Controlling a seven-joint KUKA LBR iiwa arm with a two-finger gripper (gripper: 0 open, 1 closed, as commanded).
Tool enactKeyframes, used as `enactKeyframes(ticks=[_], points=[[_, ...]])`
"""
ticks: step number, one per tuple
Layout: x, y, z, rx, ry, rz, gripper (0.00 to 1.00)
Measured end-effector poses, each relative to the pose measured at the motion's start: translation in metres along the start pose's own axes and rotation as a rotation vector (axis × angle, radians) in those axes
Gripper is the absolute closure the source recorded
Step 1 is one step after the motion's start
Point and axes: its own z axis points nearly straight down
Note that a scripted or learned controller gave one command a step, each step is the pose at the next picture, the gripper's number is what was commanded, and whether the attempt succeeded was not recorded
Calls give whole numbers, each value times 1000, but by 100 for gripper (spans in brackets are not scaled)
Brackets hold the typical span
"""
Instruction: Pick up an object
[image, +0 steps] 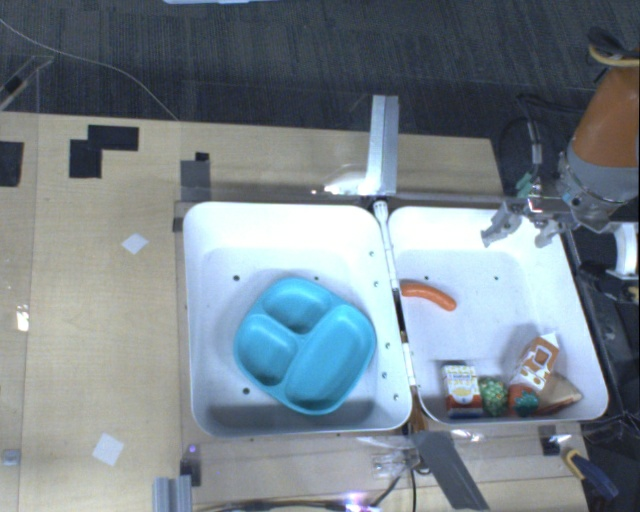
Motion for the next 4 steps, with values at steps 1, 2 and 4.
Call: enactKeyframes(ticks=[1, 2, 4], points=[[40, -20, 119, -2, 0, 3, 0], [69, 25, 128, -3, 0, -208, 0], [63, 30, 75, -2, 0, -194, 0]])
